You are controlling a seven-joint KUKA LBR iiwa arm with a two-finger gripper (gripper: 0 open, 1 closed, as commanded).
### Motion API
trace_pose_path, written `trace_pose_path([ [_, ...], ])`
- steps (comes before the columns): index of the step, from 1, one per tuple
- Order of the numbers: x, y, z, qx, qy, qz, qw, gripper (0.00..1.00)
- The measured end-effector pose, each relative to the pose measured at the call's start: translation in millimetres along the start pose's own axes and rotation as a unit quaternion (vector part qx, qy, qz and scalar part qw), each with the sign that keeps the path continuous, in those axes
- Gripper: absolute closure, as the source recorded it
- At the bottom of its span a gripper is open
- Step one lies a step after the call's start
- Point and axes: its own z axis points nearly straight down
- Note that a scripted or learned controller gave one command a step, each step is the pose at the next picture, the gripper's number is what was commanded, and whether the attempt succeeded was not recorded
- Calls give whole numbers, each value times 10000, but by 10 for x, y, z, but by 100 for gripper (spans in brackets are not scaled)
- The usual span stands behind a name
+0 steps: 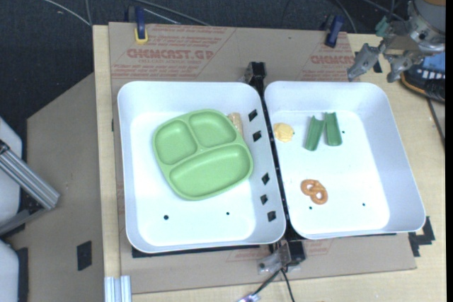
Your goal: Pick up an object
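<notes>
At the left of the frame the left bin (134,173) carries a green divided plate (203,153) lying flat at its middle, with a small pale item (234,123) tucked just beside the plate's upper right edge; that piece is too close to the plate to be an easy first choice. Moving right past the black clips on the shared divider, the right bin (396,152) offers freer candidates: a small yellow piece (283,132) near its upper left, two green sticks (323,131) lying close together just right of it, and a brown pretzel-shaped piece (314,191) lower down, well apart from everything else. At the upper right of the frame the gripper (379,60) hangs above the bin's far rim, outside the bin, with its two fingers spread and nothing between them, so the reach has not begun. To do this step well, I would judge the pretzel piece or the yellow piece the safer target, since each sits alone on bare white floor. The sticks lie so near one another that a finger could land between them or push one aside. The arm should travel over the chosen piece first, align the fingers across its narrow side, then descend straight until the tips straddle it before closing, keeping clear of the bin wall
</notes>
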Motion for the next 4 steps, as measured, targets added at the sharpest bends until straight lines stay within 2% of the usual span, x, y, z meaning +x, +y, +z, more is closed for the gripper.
trace_pose_path([
  [1,7,14,-90,-67,-13,-14,10000,0],
  [2,-76,-19,456,-58,-10,-12,10000,0],
  [4,-37,21,1282,-56,-9,-19,10000,0],
])
